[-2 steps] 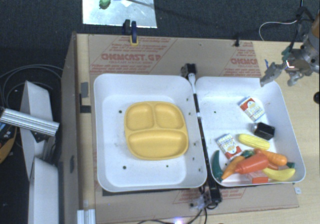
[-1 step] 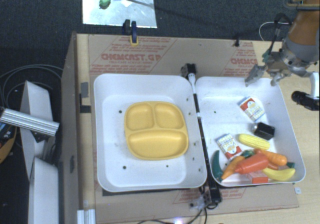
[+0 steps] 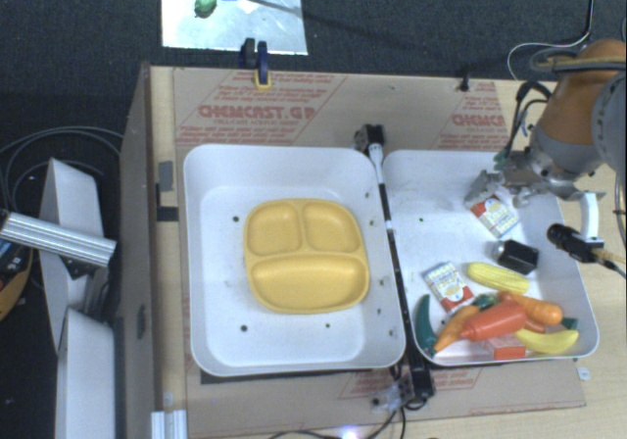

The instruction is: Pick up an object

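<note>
Left white bin [image 3: 211, 231]: yellow three-compartment plastic plate [image 3: 306, 256] lying flat near centre. Right white bin [image 3: 431, 202]: small red-and-white carton [image 3: 446, 282], green pepper [image 3: 422, 317], orange carrot [image 3: 465, 321], yellow corn cob [image 3: 498, 277], black block [image 3: 517, 256] and yellow banana [image 3: 549, 340], clustered at the near end. Gripper [image 3: 498, 194] low at the far right, on a red-and-white packet [image 3: 495, 215]; grip state cannot be told.
</note>
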Controlling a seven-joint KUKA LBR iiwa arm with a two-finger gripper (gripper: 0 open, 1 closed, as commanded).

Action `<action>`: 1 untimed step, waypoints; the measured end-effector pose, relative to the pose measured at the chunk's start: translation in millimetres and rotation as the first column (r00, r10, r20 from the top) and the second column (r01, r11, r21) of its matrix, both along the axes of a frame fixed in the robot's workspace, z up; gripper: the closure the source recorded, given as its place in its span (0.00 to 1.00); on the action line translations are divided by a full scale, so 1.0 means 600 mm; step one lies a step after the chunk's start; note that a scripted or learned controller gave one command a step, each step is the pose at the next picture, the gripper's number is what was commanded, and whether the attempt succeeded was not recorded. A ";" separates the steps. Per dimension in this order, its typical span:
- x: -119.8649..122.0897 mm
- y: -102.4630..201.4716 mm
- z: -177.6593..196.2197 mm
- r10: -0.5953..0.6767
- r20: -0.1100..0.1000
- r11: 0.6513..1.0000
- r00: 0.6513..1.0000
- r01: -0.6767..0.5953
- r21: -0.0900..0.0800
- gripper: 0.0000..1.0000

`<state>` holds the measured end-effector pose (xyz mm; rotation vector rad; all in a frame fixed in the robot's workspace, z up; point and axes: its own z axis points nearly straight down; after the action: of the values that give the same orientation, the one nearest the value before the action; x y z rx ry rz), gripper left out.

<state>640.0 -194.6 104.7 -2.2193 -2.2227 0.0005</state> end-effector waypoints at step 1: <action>0.049 0.040 -0.033 0.003 0.004 1.000 1.000 -0.003 0.000 0.00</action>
<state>669.4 -170.8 84.9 -2.2181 -2.2280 -0.0036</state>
